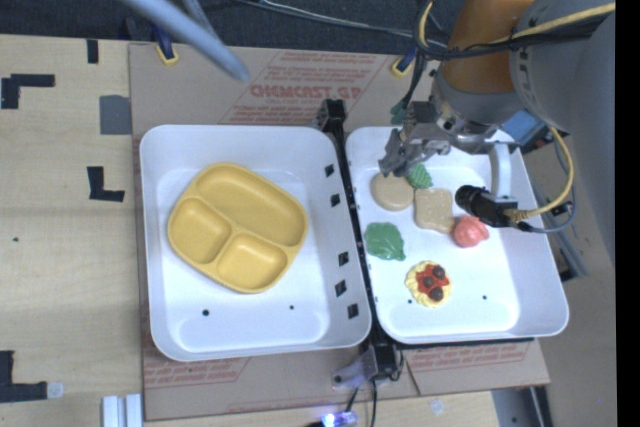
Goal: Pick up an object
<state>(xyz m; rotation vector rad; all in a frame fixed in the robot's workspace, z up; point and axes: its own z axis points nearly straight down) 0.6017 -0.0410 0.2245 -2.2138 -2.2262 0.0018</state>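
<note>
The claw point(400, 158) is low in the right bin point(530, 300), at its upper left part, just above a round beige piece point(392, 192) and beside a small dark green piece point(419, 177). If its fingers are apart or together, I cannot tell. Near them lie a tan bread-like piece point(434, 210), a pink ball point(469, 232), a green leaf point(384, 240) and a small pizza point(429, 283). The left bin point(190, 325) holds a yellow divided plate point(237, 227). Both bins rest on the bench point(60, 245).

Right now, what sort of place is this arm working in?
Probably a lab test bench for robot picking: two white bins on cardboard, toy food pieces like a small pizza, a yellow divided tray, and loose cables.
</note>
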